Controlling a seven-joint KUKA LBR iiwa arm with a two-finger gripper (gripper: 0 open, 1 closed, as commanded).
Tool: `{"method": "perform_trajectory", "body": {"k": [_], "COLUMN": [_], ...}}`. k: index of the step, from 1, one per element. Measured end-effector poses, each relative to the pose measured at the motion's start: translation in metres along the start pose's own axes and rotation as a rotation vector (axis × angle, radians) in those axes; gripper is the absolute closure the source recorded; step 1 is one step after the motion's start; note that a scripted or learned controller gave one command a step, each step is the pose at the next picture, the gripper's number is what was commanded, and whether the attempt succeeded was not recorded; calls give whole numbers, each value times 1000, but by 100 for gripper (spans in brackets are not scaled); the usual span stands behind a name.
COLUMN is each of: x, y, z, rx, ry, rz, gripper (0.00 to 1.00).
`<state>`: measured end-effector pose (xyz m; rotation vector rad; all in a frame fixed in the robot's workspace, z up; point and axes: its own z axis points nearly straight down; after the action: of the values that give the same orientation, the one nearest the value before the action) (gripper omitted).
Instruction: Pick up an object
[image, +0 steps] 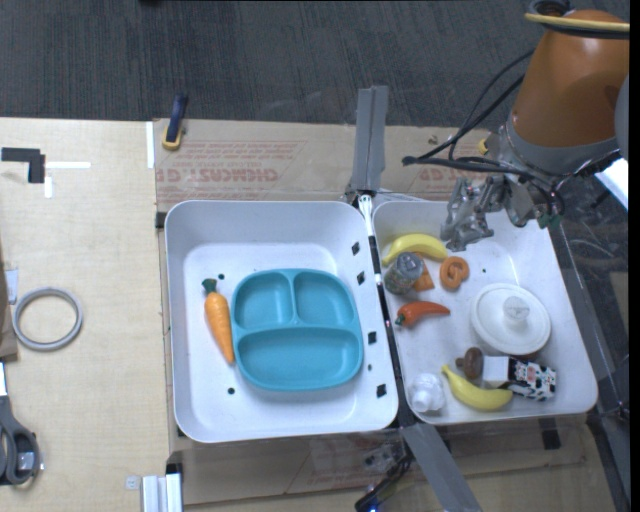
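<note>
- Two white bins sit side by side: the left bin (185, 330) and the right bin (565, 330), their inner walls touching along a grey divider bar (370, 150) that runs up toward the back of the bench.
- In the left bin, a blue divided plate (297, 330) takes up the middle, and a carrot (218, 318) lies just beside the plate's left edge. Bare white floor runs along the back and the front of this bin.
- The right bin is crowded along its left and front. A banana (417, 246) lies near the back-left, with a grey round object (405, 272) just under it and an orange ring-shaped piece (454, 272) to its right.
- A red pepper (422, 313) sits below those, near the inner wall.
- A white lidded pot (510, 318) stands in the middle-right of the bin.
- Along the front edge — a second banana (476, 391), a brown piece (469, 362), a small cow-patterned box (532, 378) and a white object (427, 393) in the front-left corner.
- The open floor in the right bin lies at the back-right, between the pot and the far wall.
- The gripper (468, 222) hangs over the back of the right bin, just right of the first banana; I cannot tell how its jaws stand — nothing is visibly held.
</note>
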<state>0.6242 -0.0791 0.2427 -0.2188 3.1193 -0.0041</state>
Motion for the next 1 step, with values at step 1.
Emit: {"method": "perform_trajectory", "body": {"k": [1], "x": [-2], "y": [0], "z": [-10], "rx": [2], "ry": [-5], "rz": [-1], "gripper": [100]}}
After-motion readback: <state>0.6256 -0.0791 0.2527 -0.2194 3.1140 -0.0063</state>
